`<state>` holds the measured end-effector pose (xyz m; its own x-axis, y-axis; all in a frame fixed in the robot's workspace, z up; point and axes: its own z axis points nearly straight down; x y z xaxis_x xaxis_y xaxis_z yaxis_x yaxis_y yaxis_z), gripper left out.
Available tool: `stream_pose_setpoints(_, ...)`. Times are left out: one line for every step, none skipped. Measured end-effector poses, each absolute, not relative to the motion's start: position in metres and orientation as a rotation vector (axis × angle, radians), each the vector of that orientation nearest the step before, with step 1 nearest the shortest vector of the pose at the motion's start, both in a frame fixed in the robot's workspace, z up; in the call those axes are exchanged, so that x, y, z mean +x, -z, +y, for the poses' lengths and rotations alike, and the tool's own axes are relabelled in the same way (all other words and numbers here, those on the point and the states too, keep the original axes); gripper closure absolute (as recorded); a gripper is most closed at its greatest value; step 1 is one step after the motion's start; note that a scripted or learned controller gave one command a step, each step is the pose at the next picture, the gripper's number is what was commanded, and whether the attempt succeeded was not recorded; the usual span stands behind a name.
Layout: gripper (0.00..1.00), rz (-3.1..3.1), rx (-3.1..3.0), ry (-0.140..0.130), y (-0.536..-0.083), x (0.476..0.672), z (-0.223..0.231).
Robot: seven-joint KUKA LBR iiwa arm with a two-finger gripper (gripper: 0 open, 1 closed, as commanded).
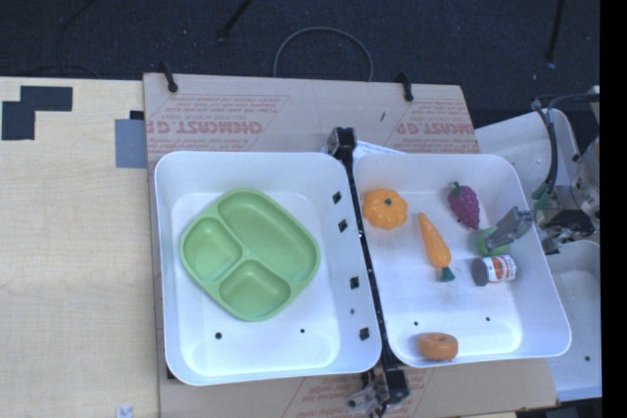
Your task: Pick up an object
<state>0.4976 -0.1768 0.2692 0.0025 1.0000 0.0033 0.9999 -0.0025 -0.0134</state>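
While the end effector [509, 228] hangs low at the right bin's [534, 323] right edge, I cannot tell its state. Beside it lie a small jar [495, 269], grapes [464, 204] and a carrot [434, 243].

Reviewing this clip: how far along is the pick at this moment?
Done: nothing looks lifted; the pumpkin, carrot, grapes, small jar and orange round piece all lie in the right bin. In hand: the gripper sits low by the jar and grapes. Left: grasp and lift.
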Motion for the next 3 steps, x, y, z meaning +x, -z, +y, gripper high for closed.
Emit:
stream_pose_setpoints(0.00, -2.219, -2.219, -0.002, -0.275, 0.499, -0.177)
stream_pose_setpoints(0.00, -2.216, -2.216, -0.006, -0.213, 0.504, -0.181)
stream_pose_setpoints(0.00, -2.216, -2.216, -0.005, -0.150, 0.507, -0.181)
